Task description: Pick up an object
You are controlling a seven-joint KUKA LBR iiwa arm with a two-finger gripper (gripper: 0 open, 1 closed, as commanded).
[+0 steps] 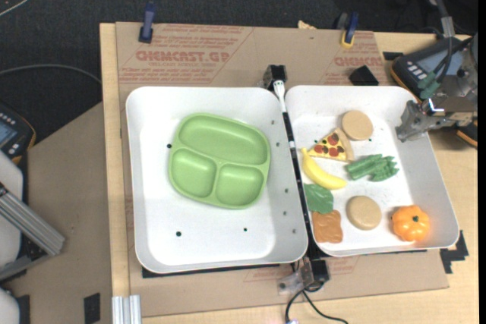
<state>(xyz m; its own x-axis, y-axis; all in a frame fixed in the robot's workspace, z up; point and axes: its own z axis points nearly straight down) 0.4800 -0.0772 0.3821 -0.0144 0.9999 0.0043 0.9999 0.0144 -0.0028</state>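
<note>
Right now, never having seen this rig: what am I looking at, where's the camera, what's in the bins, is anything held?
One fixed camera looks down at a slant on a bench with two shallow white bins side by side. The left white bin holds a light green plastic plate with three compartments. The right white bin holds toy food: a yellow banana, a pizza slice, green beans, two tan round cookies, an orange pumpkin, a green leaf piece and a brown toast piece. The grey robot arm reaches in from the right; its two-finger gripper sits at that bin's upper right rim. Nothing appears between its fingers.
</note>
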